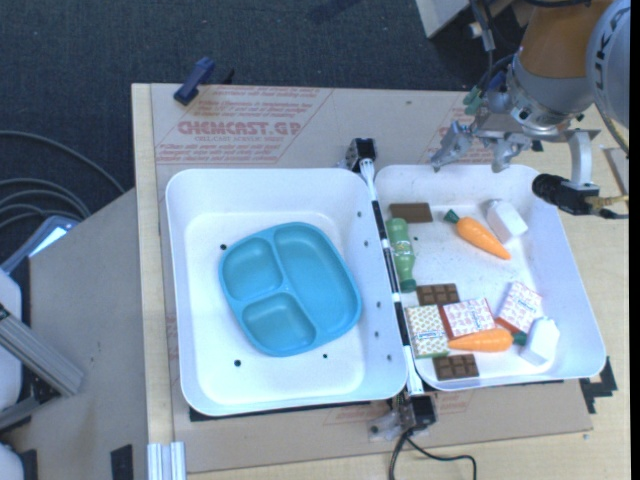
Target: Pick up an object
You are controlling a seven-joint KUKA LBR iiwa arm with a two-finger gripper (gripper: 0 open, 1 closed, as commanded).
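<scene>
**A:** Where is the gripper right now?

**B:** It hangs over the far rim of the right-hand shallow white plastic bin, with its two fingers spread apart and nothing between them.

**A:** What lies closest to it?

**B:** Just below and toward the camera sit a small white rectangular block and an orange plastic toy carrot with a green top, touching each other. Slightly left of the gripper and nearer the camera is a flat brown chocolate-bar piece, then a green plastic bottle lying along the bin's left wall.

**A:** And farther out?

**B:** At the near end of that bin, well apart from the gripper, are a second orange toy carrot, several small printed cartons and another white block.

**A:** The other bin?

**B:** Far to the gripper's left, the left white bin holds a light blue divided plastic plate. Both bins rest on the tan surface.
</scene>
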